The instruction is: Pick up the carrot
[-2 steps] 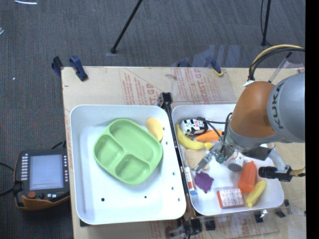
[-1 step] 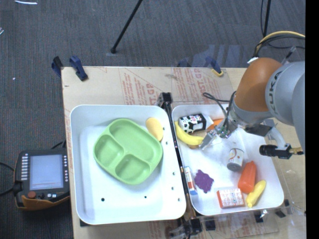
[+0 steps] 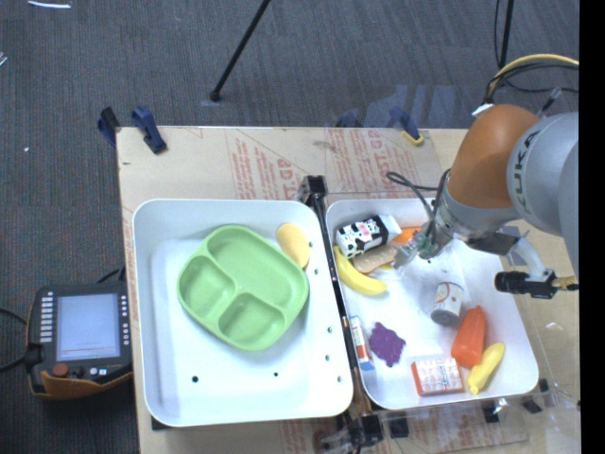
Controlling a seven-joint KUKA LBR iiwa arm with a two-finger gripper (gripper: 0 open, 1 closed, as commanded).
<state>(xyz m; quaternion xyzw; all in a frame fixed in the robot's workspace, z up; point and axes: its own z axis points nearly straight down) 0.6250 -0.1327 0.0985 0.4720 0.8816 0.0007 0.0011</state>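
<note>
Camera view: the gripper (image 3: pixel 416 251) is lowered into the right bin (image 3: pixel 525 348), beside the milk carton (image 3: pixel 362 235) and banana (image 3: pixel 359 274). Whether anything is gripped cannot be told. The carrot (image 3: pixel 470 337) lies well apart, near the bin's front right corner.

I'm seeing green three-compartment plastic plate (image 3: pixel 243 286) lying in left white bin (image 3: pixel 151 348); orange carrot (image 3: pixel 469 337) lying in right white bin (image 3: pixel 526 348), yellow banana (image 3: pixel 360 276) sitting left of it.
</note>
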